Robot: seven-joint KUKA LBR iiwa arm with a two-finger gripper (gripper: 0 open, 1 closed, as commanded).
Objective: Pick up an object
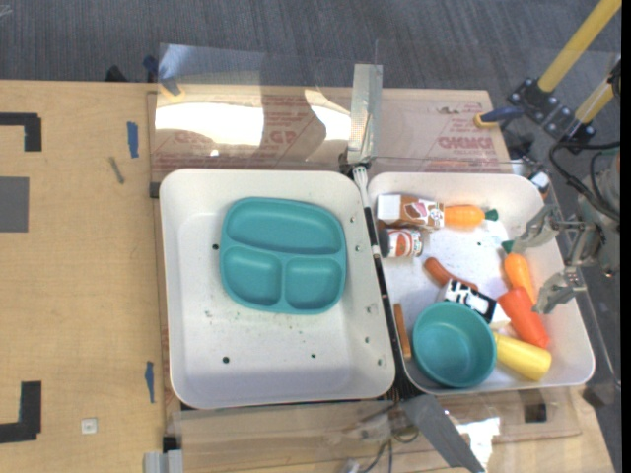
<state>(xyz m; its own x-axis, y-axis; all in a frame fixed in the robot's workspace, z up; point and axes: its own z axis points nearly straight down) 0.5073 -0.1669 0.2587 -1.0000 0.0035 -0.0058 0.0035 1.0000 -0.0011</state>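
Gripper: sits at the right edge of the frame, over the right rim of the right bin; its thin metal fingers look spread apart with nothing between them, though they are small and partly lost against the clutter behind.
Candidate objects: all lie in the right bin, in the centre-right of the frame, namely a teal bowl, two orange carrots, a yellow piece, a black-and-white item, a small sausage, and a carton and bottle along the upper wall.
Left bin: holds a teal divided plate, well apart from the gripper.
Risk, crowding: the carrots, the yellow piece and the bowl lie touching or just beside each other, so a descent there probably wedges a finger onto a neighbour instead of around one item.
Risk, rim: the gripper is so near the bin's right wall that a straight drop likely strikes the rim.
Risk, shape: the carrots are round and tapered and may squirt out as the fingers come together.
Risk, bowl: likely too broad to span; only its edge offers a hold.
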